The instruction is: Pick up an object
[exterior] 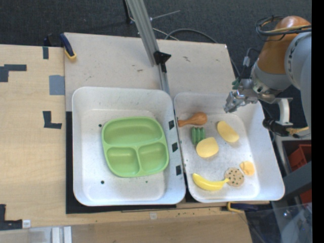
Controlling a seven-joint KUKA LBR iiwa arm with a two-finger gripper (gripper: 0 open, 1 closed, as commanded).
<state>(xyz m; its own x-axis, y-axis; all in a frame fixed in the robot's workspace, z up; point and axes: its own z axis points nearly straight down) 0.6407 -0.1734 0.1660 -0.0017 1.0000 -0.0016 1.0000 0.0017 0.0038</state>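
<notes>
Your tool (232,105) hangs over the right bin's (267,178) far edge.
You cannot tell its grip; the yellow potato-like piece (228,132) lies just below it, drumstick (192,119) to its left.

Premises: a robotics laboratory or test cell, not a home or shop. Evidence as follows. A plywood bench (147,65) stands on dark carpet (202,6), its surface marked with patches of grey tape (56,85). Two shallow white bins (81,135) sit side by side on a black mat. An industrial robot arm (286,54) reaches in from the right. A slanted aluminium rail (144,27) is fixed at the bench's rear, with loose cable (195,34) trailing beside it. A blue and yellow clamp (67,47) grips the bench corner. The bin contents are toy food (207,147) and a green plastic divided plate (135,147), props rather than real provisions
</notes>
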